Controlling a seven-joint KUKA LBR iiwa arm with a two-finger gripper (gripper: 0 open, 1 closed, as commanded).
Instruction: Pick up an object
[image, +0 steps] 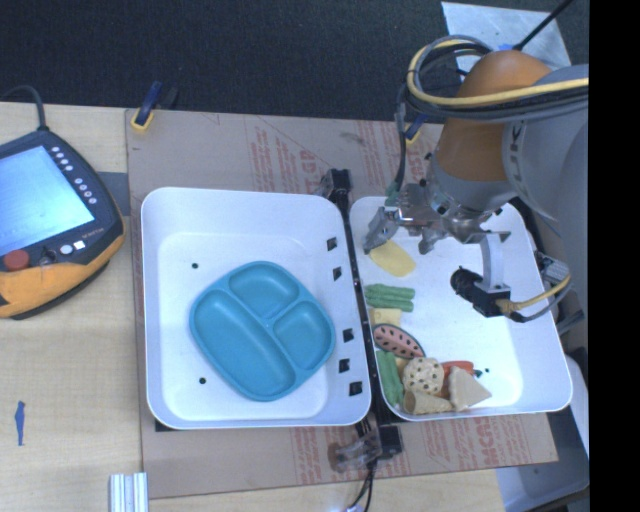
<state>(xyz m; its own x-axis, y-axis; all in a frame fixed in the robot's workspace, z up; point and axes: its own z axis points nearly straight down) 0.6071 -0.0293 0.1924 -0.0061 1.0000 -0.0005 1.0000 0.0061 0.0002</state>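
- The right bin (540, 385) serves as the landmark; it is the white bin nearer the arm, and its left wall lies against the left bin (165, 300).
- The gripper (405, 232) hangs over the far left corner of the right bin, below the grey wrist and its orange band (480, 150).
- Whether the jaws are open or closed cannot be told: the metal parts overlap from this angle, and nothing can be seen gripped between them.
- A pale yellow toy food piece (393, 260) lies on the floor of the right bin, just under and beside the gripper; contact cannot be judged.
- Nearer than that piece, along the left wall of the right bin, lies a green bean pod (389, 296).
- Further toward the near left corner of the right bin sits a cluster of toy foods: a watermelon slice (397, 343), a speckled cookie (424, 376), and a beige wedge (467, 390) touching it.
- A black cable fitting (478, 292) hangs over the middle of the right bin.
- In the left bin, beside the right bin, rests 1 blue plate (262, 328) with 3 compartments.
- Well left of both bins, a teach pendant (45, 225) lies on the bench.
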